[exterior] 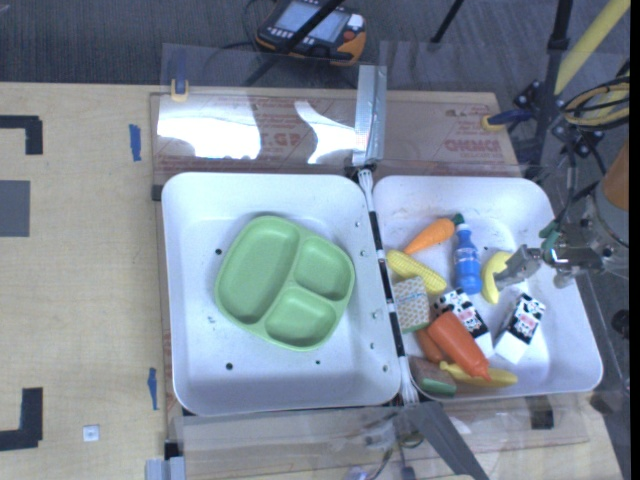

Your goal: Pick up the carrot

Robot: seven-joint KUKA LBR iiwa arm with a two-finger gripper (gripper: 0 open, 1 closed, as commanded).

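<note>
At the frame's right edge the gripper hangs over the right bin, fingers' state impossible to tell, nothing visibly held; this looks like the approach, and next it must shift left to the carrot.

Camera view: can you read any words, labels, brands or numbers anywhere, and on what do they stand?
Red print on the clear panel behind the right bin: reversed and blurred, not readable.
Red print on the panel's left half: glare-washed, not readable.
Handheld pendant on the floor: screen lit, text too small.
Blue bottle: label too small.
Cow-patterned cartons: no legible text.
Patterned packet: too blurred.
</note>
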